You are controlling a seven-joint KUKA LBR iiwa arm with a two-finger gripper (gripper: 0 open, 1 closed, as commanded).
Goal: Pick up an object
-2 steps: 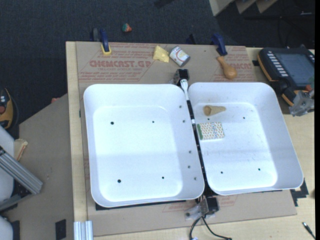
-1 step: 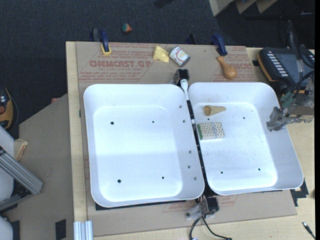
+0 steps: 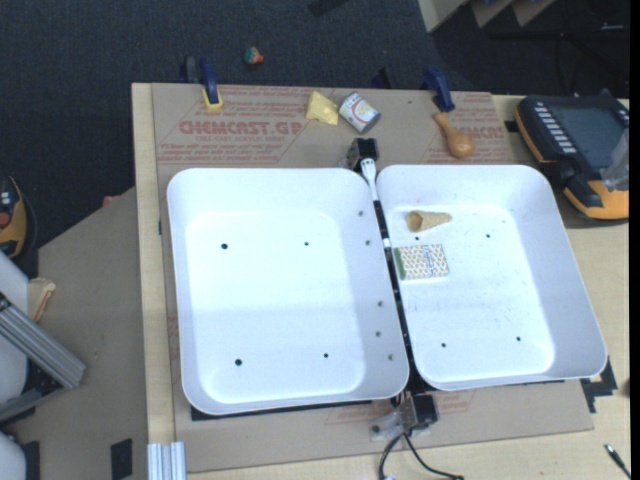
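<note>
Patterned flat packet (image 3: 421,261) and tan wedge (image 3: 428,221) (near right bin (image 3: 560,268) inner wall), lying loose for picking; untouched.

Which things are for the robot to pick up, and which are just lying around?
For the job:
tan wedge in the right bin
patterned flat pad in the same bin

Just lying about:
yellow piece, on the board behind the bins
small white box beside it
wooden piece
handheld controller at the right
</note>
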